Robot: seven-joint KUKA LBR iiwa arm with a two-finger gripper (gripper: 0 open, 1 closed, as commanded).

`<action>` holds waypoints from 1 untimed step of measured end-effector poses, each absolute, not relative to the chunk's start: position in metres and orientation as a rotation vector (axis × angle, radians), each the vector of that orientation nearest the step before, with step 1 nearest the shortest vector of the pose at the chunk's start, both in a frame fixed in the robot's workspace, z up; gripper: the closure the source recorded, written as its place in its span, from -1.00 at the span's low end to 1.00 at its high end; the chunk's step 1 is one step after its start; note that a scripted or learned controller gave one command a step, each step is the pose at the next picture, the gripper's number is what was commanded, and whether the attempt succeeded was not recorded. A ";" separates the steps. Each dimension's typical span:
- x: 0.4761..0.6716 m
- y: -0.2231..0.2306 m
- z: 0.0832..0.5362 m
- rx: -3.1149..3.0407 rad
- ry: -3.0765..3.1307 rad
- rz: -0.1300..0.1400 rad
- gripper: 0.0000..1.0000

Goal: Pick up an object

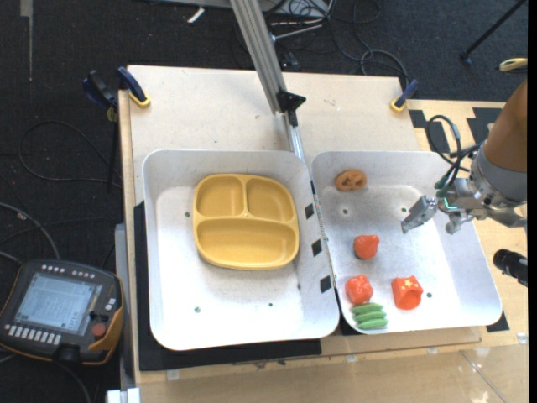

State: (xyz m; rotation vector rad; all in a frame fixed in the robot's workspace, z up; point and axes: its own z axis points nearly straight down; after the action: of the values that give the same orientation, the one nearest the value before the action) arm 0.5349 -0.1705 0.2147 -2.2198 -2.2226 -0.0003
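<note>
- Gripper (435, 215) is seen over the right bin (470, 296), at its right side, with the fingers spread apart and nothing between them.
- One finger (416, 214) is pointed down and left toward the bin floor; the other (456, 222) is set just beside the bin's right wall.
- Arm (507, 162) is brought in from the right edge, with the orange band uppermost and the grey wrist below it, angled down and left to the gripper.
- No object is touched: the fingers are held clear of every item in the bin.
- Red piece (366, 246) is found nearest, left of and slightly below the gripper, lying alone on the bin floor.
- Brown pretzel (351, 180) is placed near the back of the right bin, well left of the gripper.
- Two more red items are seen near the front: a tomato (359, 289) and, to its right, a pepper (407, 292), apart from each other.
- Green pod (369, 315) is laid just below the tomato, at the front rim.
- Yellow tray (246, 221), with three compartments, is set in the left bin (168, 309), well apart from the gripper.
- Pendant (59, 309) is rested on the floor at lower left, off the bench (210, 107).
</note>
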 end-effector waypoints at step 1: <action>0.542 -0.175 0.158 -2.219 -2.219 0.005 -1.00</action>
State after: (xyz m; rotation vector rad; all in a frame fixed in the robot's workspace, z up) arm 0.5424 -0.1748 0.1577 -2.2186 -2.2185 0.0048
